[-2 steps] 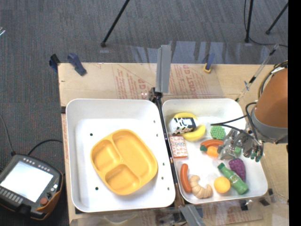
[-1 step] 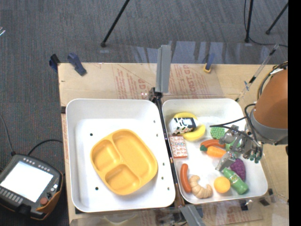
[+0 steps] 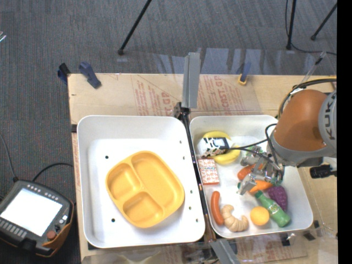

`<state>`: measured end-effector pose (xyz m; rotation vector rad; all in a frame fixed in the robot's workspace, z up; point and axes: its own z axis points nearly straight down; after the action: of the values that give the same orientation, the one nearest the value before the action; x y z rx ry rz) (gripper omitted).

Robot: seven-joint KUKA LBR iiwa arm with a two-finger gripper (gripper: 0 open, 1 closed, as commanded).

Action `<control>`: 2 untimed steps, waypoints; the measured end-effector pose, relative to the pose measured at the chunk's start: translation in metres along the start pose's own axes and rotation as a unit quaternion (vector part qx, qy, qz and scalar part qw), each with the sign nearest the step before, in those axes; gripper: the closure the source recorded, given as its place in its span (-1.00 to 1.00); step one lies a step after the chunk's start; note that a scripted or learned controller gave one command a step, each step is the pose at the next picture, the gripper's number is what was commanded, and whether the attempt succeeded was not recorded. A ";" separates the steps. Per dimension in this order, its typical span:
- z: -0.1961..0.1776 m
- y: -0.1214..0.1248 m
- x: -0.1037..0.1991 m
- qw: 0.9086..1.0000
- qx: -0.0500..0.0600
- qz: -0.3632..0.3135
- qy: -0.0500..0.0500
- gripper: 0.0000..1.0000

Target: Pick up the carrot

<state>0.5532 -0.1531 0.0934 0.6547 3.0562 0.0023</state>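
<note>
Over the right bin [image 3: 242,120], gripper [image 3: 258,176] lowered straight onto the carrot [image 3: 252,179], orange showing either side of the fingers; whether closed on it or merely straddling, cannot tell. Crowded by grapes [image 3: 278,196], green bottle [image 3: 273,208] and banana [image 3: 223,147], hence the steep approach. Yellow plate [image 3: 145,188] alone in the left bin [image 3: 93,147]

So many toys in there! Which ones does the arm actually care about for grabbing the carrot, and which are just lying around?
For the job:
carrot
gripper, right over the carrot

Just lying about:
banana
small red card
hot dog
croissant
orange
green bottle
grapes
yellow plate in the left bin
</note>
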 end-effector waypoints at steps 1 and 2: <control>0.006 0.008 0.065 1.000 0.002 0.013 0.010 -1.00; -0.003 0.009 0.064 1.000 0.002 0.010 0.010 1.00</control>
<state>0.4982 -0.1191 0.0958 0.6910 3.0685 0.0029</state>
